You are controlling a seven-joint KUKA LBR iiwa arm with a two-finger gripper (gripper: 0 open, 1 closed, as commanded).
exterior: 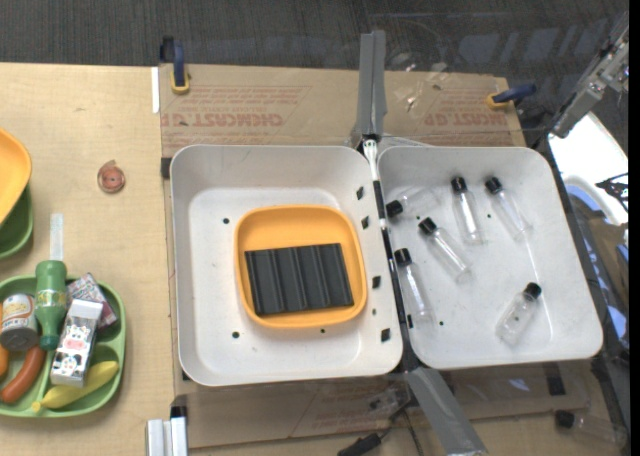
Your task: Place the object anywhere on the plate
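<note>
Over in the left bin (pixel 200 344), the orange plate (pixel 300 222) sits flat near the middle, and a dark ribbed slab (pixel 300 279) lies on it, well within its rim. Across the divider, the right bin (pixel 570 334) holds several clear vials (pixel 465 212) with black caps, scattered on their sides and apart from the plate. Whether my claw is spread or pressed together I cannot tell. Left of the bins, a green tray (pixel 100 389) carries toy food.
</note>
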